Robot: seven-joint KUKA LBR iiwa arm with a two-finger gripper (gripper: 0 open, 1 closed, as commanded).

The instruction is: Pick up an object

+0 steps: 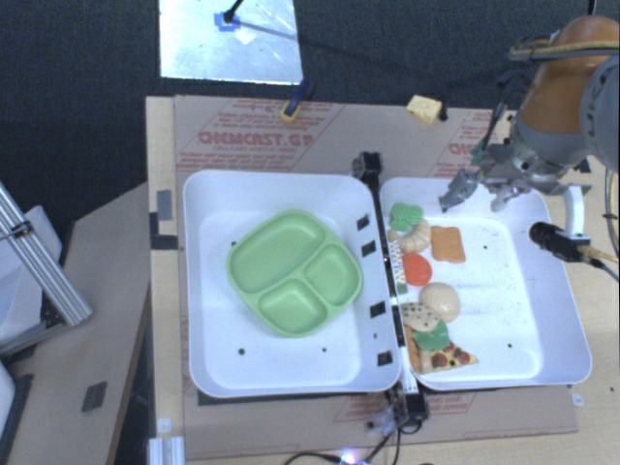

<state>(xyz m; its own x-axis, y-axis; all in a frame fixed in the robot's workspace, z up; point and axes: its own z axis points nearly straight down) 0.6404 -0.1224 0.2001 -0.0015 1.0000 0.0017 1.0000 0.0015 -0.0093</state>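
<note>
Two glossy white plastic bins (542,347) sat on printed brown cardboard (262,136); a smooth, matt green plastic plate (294,273) lay in one, shiny plastic toy food (429,279) in the other, beyond a reflective metal sheet (231,27).

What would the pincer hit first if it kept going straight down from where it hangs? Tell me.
Probably bare floor of the right bin, near its back edge. The pincer hangs right of the orange slab, which looks just off its line; depth is uncertain.
</note>
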